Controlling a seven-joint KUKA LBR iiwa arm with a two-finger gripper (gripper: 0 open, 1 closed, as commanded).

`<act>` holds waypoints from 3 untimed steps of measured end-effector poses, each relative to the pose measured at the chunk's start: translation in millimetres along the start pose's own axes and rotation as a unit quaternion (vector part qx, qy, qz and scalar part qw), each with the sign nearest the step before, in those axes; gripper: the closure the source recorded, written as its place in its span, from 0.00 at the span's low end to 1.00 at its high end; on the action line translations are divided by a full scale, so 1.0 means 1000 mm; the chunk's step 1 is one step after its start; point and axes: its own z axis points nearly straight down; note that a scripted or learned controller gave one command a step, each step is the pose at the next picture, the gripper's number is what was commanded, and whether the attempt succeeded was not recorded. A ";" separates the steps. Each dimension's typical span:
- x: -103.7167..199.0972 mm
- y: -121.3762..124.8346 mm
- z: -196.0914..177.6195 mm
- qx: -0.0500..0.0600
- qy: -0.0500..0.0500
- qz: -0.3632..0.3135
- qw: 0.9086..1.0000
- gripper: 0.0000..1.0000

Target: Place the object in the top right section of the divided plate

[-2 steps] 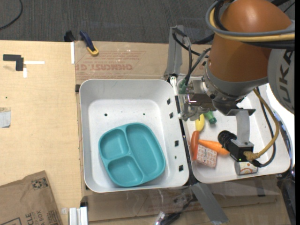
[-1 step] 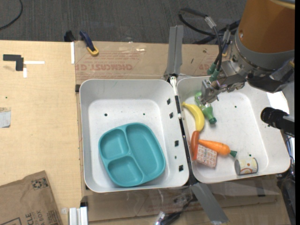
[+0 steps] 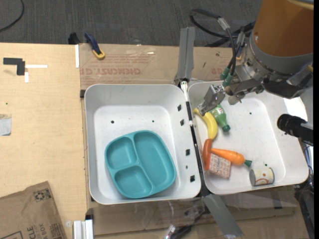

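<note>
1. A slanted overhead view shows two shallow white bins side by side on a bench. The left bin [image 3: 94, 133] holds a teal divided plate [image 3: 140, 163] with three sections, lying tilted at lower centre of the frame.
2. The right bin [image 3: 279, 148] holds the loose items: a yellow banana [image 3: 211, 125], a green bottle [image 3: 221, 119] touching it, an orange carrot [image 3: 229, 156], a small red-and-white packet [image 3: 219, 166] just below the carrot, and a small can [image 3: 262, 176] on its side at lower right.
3. The grey arm with its orange band reaches in from the upper right. Its gripper [image 3: 210, 101] hangs at the upper left corner of the right bin, just above the banana and bottle. Whether the fingers are apart or together cannot be told, and nothing is visibly held.
4. Judged step: picking, with the plate bare. The banana looks the likeliest target.
5. The next move calls for a firm grasp, a lift over the bin walls, then travel left to the plate's upper right section.
6. Around the bins: a pale wooden benchtop, cardboard, and dark carpet with cables along the top.
</note>
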 end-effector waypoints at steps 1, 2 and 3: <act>0.000 0.003 -0.006 0.004 -0.001 0.000 1.000 1.00; -0.032 -0.011 0.194 0.002 0.001 0.174 0.985 1.00; 0.044 0.013 0.018 0.001 -0.001 0.279 0.960 1.00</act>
